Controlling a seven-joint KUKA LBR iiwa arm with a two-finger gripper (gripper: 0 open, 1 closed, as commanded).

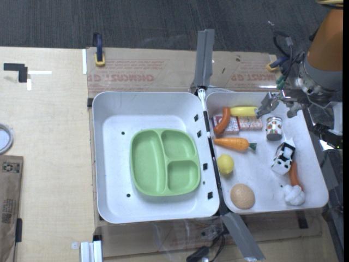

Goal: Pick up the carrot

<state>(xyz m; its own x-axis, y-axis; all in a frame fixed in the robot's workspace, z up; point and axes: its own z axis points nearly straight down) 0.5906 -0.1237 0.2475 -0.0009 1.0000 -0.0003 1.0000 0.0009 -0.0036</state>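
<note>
The carrot (232,143) is orange with a small green stem end pointing right. It lies flat near the left wall of the right bin (313,162), about mid-depth. My gripper (280,107) hangs over the far part of that bin, up and to the right of the carrot and well apart from it. Its two dark fingers (266,103) stand apart with nothing between them, and a small white and brown can (274,127) sits just below them.
Around the carrot lie a red sausage (222,120), a yellow banana (244,111), a pink-and-white box (245,124), a lemon (226,164) and a tan egg (242,196). A cow figure (283,158) stands to the right. The left bin holds a green divided plate (165,161).
</note>
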